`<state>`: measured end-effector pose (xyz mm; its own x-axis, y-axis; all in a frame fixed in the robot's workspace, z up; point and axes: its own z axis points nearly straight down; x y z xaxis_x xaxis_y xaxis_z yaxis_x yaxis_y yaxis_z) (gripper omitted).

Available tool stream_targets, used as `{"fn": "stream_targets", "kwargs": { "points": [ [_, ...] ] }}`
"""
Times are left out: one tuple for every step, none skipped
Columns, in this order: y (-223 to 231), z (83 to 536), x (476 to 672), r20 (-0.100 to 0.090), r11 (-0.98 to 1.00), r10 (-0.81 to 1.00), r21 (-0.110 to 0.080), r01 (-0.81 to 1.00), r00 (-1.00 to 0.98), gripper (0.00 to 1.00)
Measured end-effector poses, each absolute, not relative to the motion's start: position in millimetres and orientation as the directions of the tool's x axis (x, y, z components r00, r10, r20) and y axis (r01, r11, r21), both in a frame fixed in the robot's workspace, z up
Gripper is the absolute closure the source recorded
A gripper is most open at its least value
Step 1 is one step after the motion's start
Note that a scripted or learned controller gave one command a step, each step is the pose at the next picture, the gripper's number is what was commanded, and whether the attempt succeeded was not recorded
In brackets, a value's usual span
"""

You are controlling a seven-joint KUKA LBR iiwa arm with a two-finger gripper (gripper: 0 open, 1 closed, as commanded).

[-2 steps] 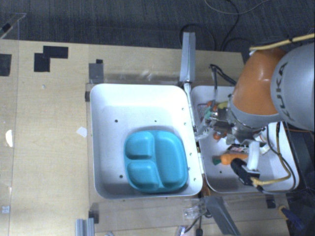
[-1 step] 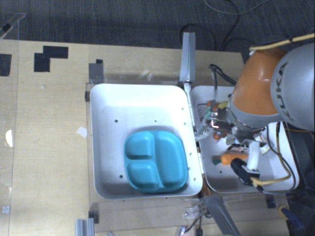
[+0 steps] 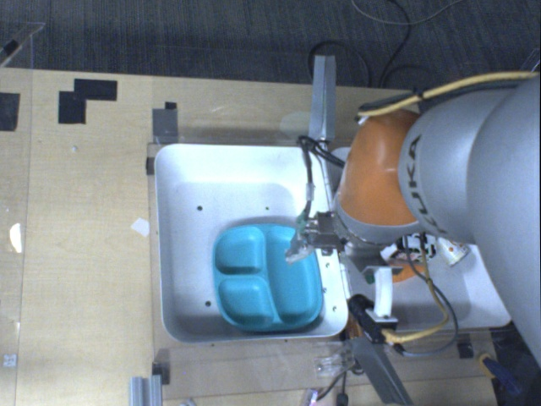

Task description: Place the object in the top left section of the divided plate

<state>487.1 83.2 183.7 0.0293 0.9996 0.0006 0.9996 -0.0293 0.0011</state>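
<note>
Over plate (image 3: 254, 288) rim, hand (image 3: 306, 242) hovers.

Dark grey carpet (image 3: 169, 24) is running along the top behind a pale wooden bench (image 3: 76, 252), which is bearing 3 black tape patches (image 3: 84, 98) near its far edge.

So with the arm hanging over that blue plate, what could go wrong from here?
1. The tool sits over the right side of the blue divided plate, not the top left section, so a release here would likely land in the wrong compartment.
2. No object is clearly visible at the tool, so the grasp may have failed.
3. The plate lies near the white bin front wall; a downward push could tip or slide it.
</note>
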Motion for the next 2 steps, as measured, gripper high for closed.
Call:
{"fn": "stream_targets", "kwargs": {
  "points": [
    [39, 420, 498.5, 0.001, -0.045, 0.999, 0.008, 0.999, 0.045, 0.0],
    [-13, 264, 490.2, 0.0, -0.041, 0.999, 0.003, 0.999, 0.041, 0.0]
  ]
}}
